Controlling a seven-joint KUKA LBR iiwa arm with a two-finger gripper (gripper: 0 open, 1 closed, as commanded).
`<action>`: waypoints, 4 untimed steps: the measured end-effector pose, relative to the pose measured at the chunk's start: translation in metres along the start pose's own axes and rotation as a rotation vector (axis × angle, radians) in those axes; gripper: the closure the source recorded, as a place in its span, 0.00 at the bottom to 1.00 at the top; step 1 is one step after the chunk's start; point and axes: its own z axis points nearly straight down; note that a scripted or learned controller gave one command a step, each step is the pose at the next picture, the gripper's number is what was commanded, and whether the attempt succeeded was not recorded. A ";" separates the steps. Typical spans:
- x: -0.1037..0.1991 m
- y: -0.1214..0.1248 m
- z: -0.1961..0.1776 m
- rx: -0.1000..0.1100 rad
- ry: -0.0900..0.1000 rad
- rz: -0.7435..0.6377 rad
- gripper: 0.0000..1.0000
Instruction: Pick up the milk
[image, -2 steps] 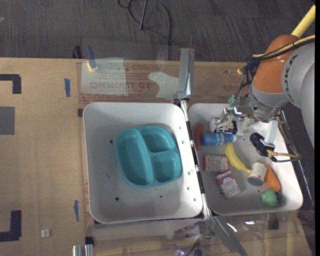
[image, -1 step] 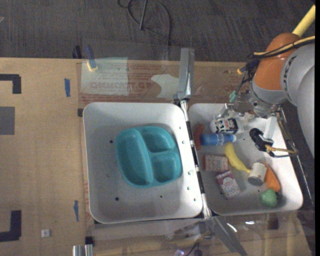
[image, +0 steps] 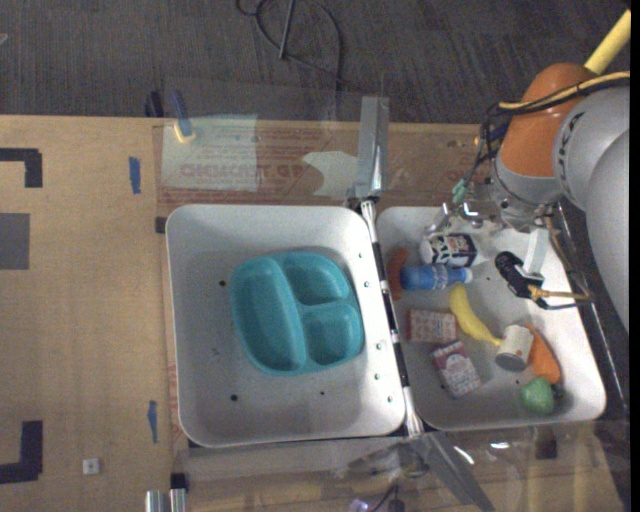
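Hovering at upper edge of right white bin (image: 585, 400): two-finger gripper (image: 462, 215), finger state cannot tell. Small black-and-white milk carton (image: 452, 246) lies just below it, touching blue plastic bottle (image: 434, 277). Teal divided tray (image: 298, 310) in left bin (image: 190, 330).

We judge this a robotics lab: wooden bench (image: 90, 330) w/ blue tape marks (image: 134, 175), two white bins (image: 195, 240), industrial arm (image: 560, 130), loose cables (image: 290, 30) at bench's far edge.
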 end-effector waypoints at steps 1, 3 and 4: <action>-0.004 -0.001 0.000 0.005 0.004 -0.083 0.00; 0.002 -0.003 0.000 0.004 -0.010 -0.152 0.00; 0.006 -0.004 0.000 0.005 -0.013 -0.168 0.00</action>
